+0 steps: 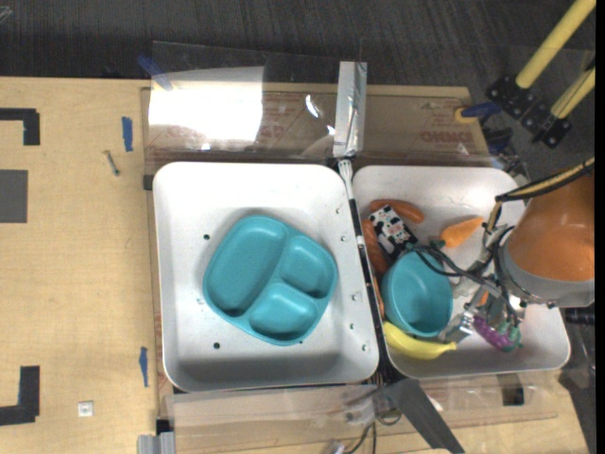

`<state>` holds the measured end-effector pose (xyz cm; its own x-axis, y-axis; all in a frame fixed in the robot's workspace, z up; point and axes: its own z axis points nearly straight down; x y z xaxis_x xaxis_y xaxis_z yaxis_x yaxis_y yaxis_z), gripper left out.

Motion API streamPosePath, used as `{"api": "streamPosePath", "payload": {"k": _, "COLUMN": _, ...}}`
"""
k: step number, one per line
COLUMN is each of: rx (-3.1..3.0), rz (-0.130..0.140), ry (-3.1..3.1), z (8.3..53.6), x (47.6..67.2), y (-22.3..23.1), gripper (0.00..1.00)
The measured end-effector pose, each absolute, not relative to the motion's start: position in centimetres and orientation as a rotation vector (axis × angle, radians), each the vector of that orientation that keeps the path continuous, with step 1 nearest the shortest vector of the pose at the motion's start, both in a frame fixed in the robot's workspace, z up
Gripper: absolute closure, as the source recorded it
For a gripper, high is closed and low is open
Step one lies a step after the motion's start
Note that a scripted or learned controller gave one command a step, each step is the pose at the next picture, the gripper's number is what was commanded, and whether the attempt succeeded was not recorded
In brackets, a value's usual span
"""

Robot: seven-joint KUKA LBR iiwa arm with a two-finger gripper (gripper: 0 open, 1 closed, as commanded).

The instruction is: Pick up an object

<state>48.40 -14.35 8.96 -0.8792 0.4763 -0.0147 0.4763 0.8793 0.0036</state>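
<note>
Right bin (444, 183): teal bowl (416, 296), banana (421, 346), claw (484, 322) (grip state indiscernible) low beside bowl; left bin (180, 253): teal divided plate (269, 277).

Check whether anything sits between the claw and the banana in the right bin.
Nothing visible blocks it. The claw hangs low in the right bin, right beside the banana's end. The teal bowl crowds the banana from above, and a purple object lies on the claw's other side.

A robotics lab: a plywood tabletop (66, 282) marked with black tape corners (26, 126), two white bins (180, 197) fixed side by side, clear plastic sheeting (236, 112), and dark carpet (284, 8) beyond.
</note>
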Motion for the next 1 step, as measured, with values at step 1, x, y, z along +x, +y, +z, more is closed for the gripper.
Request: {"api": "streamPosePath", "payload": {"k": 1, "rx": 1.153, "rz": 0.003, "ry": 2.908, "z": 8.97, "x": 53.93, "y": -10.25, "gripper": 0.00}}
